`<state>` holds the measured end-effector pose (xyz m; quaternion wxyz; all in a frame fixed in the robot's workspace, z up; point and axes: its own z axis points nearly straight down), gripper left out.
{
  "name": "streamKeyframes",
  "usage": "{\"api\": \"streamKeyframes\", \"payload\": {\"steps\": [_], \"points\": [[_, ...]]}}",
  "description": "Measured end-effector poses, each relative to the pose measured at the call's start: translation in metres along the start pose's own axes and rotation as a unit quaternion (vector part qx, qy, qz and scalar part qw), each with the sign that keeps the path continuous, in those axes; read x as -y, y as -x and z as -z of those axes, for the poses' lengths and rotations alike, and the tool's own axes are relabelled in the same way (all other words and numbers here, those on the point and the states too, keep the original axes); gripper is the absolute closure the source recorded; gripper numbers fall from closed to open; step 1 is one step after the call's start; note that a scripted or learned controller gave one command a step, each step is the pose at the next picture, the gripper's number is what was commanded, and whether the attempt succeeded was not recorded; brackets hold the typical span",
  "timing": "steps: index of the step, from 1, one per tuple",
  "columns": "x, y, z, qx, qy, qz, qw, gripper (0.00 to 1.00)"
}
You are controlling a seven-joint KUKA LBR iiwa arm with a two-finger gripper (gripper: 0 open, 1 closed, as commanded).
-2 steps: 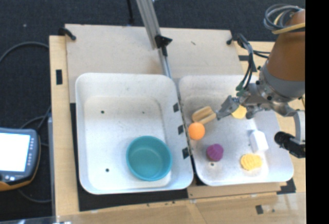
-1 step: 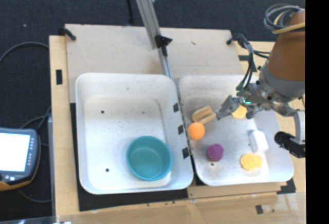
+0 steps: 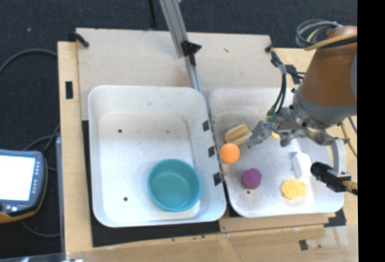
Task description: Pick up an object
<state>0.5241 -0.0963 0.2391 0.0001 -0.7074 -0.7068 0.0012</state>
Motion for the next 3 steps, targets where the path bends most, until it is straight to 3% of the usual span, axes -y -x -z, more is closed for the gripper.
{"api": "streamKeyframes", "payload": {"steps": [2,3], "points": [[-0.005,0.002,-0.126,0.0,-0.002,0.0,1.0,0.0],[-0.008,0.003,-0.112,-0.001,0.003,-0.003,1.0,1.0]]}}
